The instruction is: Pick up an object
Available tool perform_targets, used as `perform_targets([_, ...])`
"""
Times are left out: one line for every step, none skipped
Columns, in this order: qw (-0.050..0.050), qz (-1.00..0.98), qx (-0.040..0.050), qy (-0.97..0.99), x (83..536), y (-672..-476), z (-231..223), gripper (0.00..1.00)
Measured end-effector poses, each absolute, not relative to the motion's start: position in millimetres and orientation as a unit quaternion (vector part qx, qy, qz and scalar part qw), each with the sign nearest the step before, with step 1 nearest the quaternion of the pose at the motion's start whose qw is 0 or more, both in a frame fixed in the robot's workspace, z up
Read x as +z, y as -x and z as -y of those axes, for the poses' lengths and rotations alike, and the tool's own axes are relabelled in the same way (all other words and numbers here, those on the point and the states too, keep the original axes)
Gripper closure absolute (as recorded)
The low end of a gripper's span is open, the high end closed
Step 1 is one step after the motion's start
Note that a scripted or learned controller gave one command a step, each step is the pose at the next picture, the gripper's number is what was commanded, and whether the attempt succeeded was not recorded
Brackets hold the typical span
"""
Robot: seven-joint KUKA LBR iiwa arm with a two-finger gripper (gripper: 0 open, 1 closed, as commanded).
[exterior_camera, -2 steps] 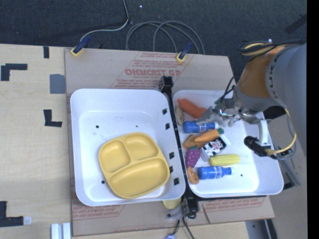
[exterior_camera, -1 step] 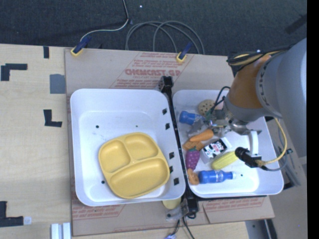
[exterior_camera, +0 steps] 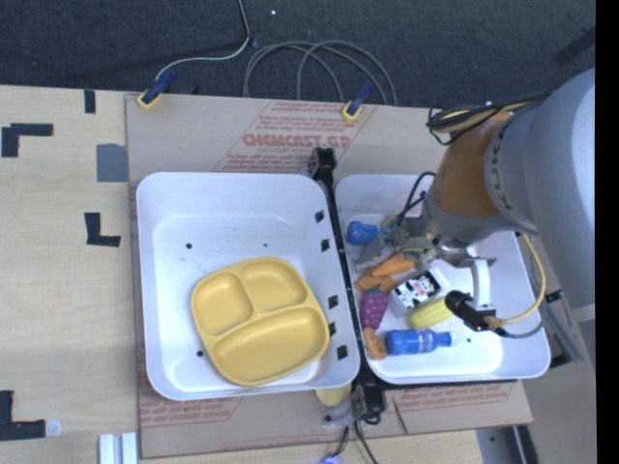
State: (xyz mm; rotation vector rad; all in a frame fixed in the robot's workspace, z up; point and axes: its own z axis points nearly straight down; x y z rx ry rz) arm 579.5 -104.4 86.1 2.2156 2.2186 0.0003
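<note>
While the tool (exterior_camera: 447,259) hangs low over the right bin (exterior_camera: 522,356), nothing looks lifted yet; whether it has closed on anything I cannot tell. Just beside it lie an orange carrot (exterior_camera: 387,271) and blue bottle (exterior_camera: 416,340).

The right bin (exterior_camera: 522,356) holds a small heap of toys. A blue bottle (exterior_camera: 418,341) lies on its side at about 6 o'clock, cap toward 3 o'clock. Just above it sits a yellow piece (exterior_camera: 430,312), touching a white card with red and black marks (exterior_camera: 418,288). An orange carrot-like piece (exterior_camera: 387,269) lies slanted near the center. A purple grape cluster (exterior_camera: 373,307) sits at 8 o'clock, and a small blue item (exterior_camera: 362,231) at 10 o'clock.
</note>
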Motion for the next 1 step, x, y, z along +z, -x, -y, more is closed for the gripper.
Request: perform_targets([0.004, -0.707, 0.0007, -0.707, 97.0, -580.4, 105.2, 1.0])
